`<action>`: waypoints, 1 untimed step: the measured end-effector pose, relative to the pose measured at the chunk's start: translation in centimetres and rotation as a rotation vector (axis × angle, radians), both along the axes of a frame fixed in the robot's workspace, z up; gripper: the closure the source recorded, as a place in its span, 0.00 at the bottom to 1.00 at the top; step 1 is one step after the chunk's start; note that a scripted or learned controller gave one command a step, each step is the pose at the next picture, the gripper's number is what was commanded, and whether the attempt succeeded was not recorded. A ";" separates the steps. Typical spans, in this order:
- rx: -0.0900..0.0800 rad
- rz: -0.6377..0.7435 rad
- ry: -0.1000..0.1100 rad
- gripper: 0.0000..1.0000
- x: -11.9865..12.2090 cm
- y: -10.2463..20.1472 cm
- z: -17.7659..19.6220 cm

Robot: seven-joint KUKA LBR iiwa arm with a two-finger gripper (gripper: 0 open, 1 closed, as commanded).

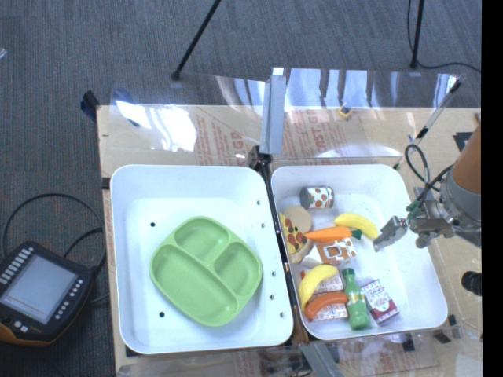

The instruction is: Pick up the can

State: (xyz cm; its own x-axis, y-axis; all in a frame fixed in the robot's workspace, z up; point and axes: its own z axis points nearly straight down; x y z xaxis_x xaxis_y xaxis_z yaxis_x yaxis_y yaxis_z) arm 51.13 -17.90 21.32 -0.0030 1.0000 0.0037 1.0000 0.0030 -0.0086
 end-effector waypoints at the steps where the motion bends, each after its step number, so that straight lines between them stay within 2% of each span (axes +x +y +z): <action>1: 0.001 -0.009 0.000 0.00 1.8 -3.3 -9.8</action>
State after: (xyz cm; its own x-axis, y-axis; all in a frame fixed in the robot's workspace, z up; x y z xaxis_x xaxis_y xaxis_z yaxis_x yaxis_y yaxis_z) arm 52.96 -21.21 11.52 0.0061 1.0000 0.0044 0.9999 -0.0061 -0.0086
